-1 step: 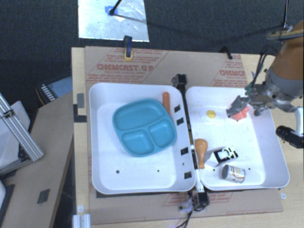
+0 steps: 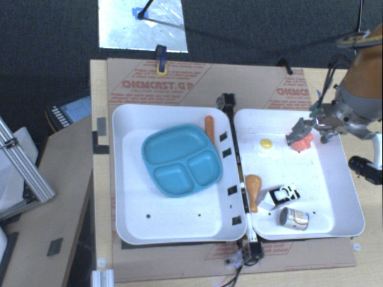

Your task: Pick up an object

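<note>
We see the gripper (image 2: 301, 137) over the right bin (image 2: 335, 178), a pink object (image 2: 304, 142) at its fingertips | yellow piece (image 2: 266, 143) to its left | can (image 2: 294, 218) at the near side | blue divided plate (image 2: 181, 167) in the left bin (image 2: 128, 178)

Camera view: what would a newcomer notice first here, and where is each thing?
The big blue divided plate in the left bin draws the eye first. Next comes the grey arm's tool, low over the right bin, right at a small pink object. A silver can lies near that bin's front edge.
</note>
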Controlling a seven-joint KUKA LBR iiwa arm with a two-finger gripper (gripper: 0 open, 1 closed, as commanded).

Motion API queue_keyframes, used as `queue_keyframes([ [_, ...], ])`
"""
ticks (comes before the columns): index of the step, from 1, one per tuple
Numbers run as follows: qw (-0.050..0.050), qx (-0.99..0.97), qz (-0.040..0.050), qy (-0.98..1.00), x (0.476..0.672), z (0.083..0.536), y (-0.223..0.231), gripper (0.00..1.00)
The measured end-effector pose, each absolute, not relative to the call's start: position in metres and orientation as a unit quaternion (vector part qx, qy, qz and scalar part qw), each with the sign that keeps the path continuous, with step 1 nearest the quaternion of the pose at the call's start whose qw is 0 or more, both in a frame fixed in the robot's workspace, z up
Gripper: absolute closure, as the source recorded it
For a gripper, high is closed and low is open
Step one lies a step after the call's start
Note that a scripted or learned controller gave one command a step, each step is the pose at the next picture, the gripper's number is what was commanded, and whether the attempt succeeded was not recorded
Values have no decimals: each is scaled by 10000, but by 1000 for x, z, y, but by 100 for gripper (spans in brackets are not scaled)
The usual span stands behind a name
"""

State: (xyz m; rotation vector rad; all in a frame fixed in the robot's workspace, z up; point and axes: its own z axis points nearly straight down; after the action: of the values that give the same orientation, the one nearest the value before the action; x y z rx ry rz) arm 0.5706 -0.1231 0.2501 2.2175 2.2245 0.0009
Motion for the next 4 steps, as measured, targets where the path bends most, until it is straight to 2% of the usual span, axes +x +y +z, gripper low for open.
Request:
queue_keyframes([
  [1, 7, 7067, 5, 7075, 572, 191, -127, 0],
  [2, 3, 7067, 3, 7075, 566, 147, -123, 0],
  [3, -1, 7069, 0, 7073, 569, 99, -132, 0],
  [4, 9, 7070, 4, 7072, 569, 111, -132, 100],
])
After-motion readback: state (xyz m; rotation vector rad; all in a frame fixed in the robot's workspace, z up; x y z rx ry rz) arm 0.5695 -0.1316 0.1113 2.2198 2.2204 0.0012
